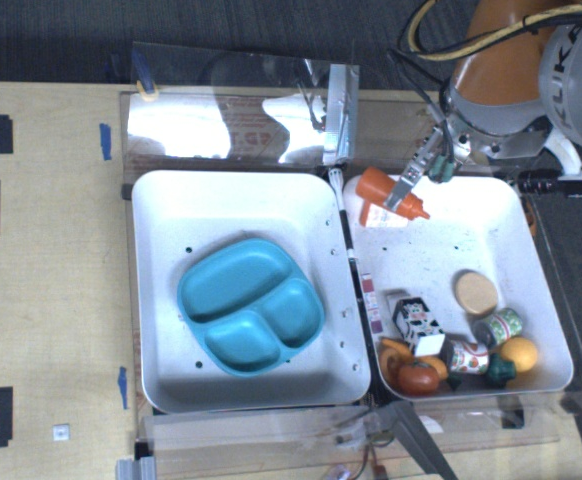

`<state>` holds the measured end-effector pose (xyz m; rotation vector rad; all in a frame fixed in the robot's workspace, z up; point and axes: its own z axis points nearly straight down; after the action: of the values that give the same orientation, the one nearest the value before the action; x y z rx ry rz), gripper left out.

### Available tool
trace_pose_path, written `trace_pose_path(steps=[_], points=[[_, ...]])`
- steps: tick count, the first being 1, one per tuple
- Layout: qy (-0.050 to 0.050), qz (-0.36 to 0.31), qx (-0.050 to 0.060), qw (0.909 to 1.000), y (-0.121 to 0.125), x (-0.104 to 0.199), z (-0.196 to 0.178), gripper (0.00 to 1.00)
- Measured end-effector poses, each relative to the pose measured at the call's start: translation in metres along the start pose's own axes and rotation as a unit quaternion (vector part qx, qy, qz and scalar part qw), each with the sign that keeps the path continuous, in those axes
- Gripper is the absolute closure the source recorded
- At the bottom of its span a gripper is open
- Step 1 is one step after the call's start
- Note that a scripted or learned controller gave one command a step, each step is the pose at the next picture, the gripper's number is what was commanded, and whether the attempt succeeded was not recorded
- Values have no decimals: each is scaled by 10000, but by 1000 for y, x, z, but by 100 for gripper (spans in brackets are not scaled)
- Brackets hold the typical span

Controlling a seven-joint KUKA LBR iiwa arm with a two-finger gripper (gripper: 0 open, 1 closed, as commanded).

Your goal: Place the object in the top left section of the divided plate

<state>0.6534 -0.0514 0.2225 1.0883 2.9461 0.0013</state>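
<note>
The gripper (pixel 411 183) hangs over the right bin (pixel 531 228) near its 11 o'clock corner, directly above an orange bottle (pixel 383 190) with a white label that lies on its side there. If the jaws are released or clenched I cannot tell; they overlap the bottle, but a grasp is not visible. The bottle seems to be light, stiff plastic with a smooth and maybe slippery skin, so I judge the round middle body the best place to take it, across its width. The blue plate (pixel 253 305) lies in the left bin (pixel 161 268); its section toward 11 o'clock has nothing in it. The writing on the label is too small to read. On the arm (pixel 556 63), some dark letters at 3 o'clock are cut off.
</note>
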Motion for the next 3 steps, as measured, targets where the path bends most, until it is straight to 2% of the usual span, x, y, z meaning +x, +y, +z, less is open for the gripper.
trace_pose_path(steps=[1,2,3], points=[[17,-384,14,9993,-30,77,34,100],[1,-365,0,9993,-30,75,25,100],[18,-582,15,9983,-94,125,40,100]])
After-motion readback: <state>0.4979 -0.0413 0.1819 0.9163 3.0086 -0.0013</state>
